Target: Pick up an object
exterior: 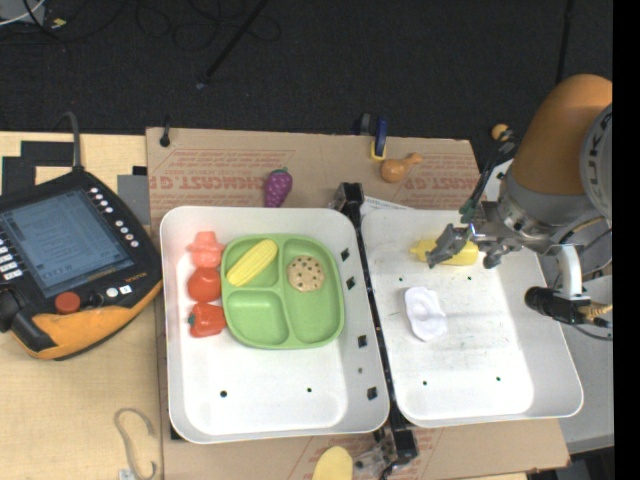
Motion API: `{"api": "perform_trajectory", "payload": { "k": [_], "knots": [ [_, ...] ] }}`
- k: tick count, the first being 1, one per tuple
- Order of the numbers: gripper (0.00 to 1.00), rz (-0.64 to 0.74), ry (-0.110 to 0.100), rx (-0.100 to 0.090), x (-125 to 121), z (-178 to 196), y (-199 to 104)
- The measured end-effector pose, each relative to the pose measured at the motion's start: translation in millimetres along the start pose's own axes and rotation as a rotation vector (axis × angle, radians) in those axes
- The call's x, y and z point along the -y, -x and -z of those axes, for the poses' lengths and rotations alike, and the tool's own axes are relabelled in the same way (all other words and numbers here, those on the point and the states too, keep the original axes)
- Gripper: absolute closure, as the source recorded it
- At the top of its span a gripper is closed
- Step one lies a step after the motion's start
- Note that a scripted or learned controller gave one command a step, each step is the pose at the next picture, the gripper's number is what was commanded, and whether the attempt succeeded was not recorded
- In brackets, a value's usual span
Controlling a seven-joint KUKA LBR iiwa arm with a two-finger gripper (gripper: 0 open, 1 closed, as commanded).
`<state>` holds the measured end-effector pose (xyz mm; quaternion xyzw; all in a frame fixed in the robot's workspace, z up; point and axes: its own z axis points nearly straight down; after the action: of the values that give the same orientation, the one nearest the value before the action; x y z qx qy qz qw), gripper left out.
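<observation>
1. Nearest the camera, a yellow blob (333, 463) sits on the cardboard below the bins, cut off by the bottom edge, so hard to name.
2. Left bin (260, 398) holds a green divided tray (283, 316) with a toy corn cob (250, 261) and a cookie (305, 273) in its top compartments. Three red-orange toy pieces (204, 286) are lined up just beside the tray's left side.
3. Right bin (490, 378) has a white crumpled thing (427, 314), maybe a sock, lying near its middle.
4. Further back in that bin, a yellow object (452, 253) lies flat near the far edge. The gripper (466, 247) is right over it and covers part of it; honestly can't tell if the jaws are spread or clamped.
5. Behind the bins: purple toy grapes (278, 186) and an orange-brown toy (397, 167) on the cardboard.
6. Far left, a teach pendant (70, 258) on the bench.
</observation>
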<state>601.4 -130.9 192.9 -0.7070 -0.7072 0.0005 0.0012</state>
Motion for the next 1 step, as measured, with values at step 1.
{"api": "perform_trajectory", "payload": {
  "k": [1],
  "knots": [
    [0.00, 0.001, -0.004, 0.000, -2.4, -45.8, 3.8]
  ]
}}
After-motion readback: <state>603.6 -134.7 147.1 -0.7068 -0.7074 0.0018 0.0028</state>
